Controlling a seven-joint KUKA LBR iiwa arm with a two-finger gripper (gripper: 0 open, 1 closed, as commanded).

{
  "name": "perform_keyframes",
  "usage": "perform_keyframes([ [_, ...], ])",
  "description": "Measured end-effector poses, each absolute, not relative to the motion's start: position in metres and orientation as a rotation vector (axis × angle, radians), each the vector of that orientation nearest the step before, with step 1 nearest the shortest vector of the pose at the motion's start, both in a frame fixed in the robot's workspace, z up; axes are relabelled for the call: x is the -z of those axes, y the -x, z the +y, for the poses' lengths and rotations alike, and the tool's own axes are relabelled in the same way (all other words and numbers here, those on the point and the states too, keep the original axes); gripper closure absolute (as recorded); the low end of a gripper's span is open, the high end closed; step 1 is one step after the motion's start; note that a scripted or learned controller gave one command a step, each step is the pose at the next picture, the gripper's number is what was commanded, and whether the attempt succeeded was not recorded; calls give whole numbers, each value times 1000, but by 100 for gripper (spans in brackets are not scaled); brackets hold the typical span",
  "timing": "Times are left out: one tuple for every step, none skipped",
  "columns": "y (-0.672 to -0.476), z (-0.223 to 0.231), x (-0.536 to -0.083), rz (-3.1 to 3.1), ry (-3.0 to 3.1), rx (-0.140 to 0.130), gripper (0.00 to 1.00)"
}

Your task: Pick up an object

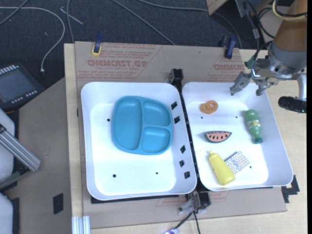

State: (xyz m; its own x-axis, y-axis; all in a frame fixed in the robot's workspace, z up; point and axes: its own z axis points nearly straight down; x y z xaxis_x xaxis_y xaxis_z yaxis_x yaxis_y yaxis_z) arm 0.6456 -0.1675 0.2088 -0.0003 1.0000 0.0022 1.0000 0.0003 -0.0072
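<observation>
We look down on a bench (pixel 146 52) topped with printed brown cardboard, held at its far edge by two blue clamps (pixel 98 44). Around it the floor is dark, with pale cables (pixel 53 13) looping across the far left, and a small dark screen (pixel 17 86) sits at the left edge. Two white bins lie side by side, touching along a middle seam marked by black clips.

The left bin (pixel 97 169) holds a blue divided plate (pixel 142 125), lying flat toward its far half. The right bin (pixel 273 169) holds five small things: an orange ring (pixel 209 107) near the far left, a green bottle (pixel 253 126) toward the right wall, a watermelon slice (pixel 218 136) in the middle, a yellow bottle (pixel 221 167) lying at the near side, and a patterned packet (pixel 237 162) just beside it, touching or nearly so.

The arm comes in from the upper right — its orange band (pixel 291 30) is cut off by the frame edge, and black cables crowd above it. The gripper (pixel 251 84) hangs over the far right corner of the right bin, its fingers (pixel 238 85) spread wide, with nothing between them. It is well apart from the ring and the green bottle — how high it sits above the bin floor we cannot tell.
</observation>
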Motion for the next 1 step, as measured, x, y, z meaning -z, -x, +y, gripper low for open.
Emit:
perform_keyframes([
  [-645, -164, -145, -2217, 2216, -6, 0],
])
